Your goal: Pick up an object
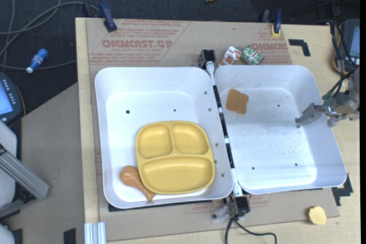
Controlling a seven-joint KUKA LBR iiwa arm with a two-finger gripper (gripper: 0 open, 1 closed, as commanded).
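1. Gripper (311, 114) sits over the right bin's (286, 171) right edge; I cannot tell its state.
2. Flat brown cookie (237, 101) lies near the divider, apart.
3. Yellow sectioned plate (174, 157) fills the left bin (143, 94).

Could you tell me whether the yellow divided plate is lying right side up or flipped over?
Right side up: the yellow divided plate shows three hollow compartments facing upward.
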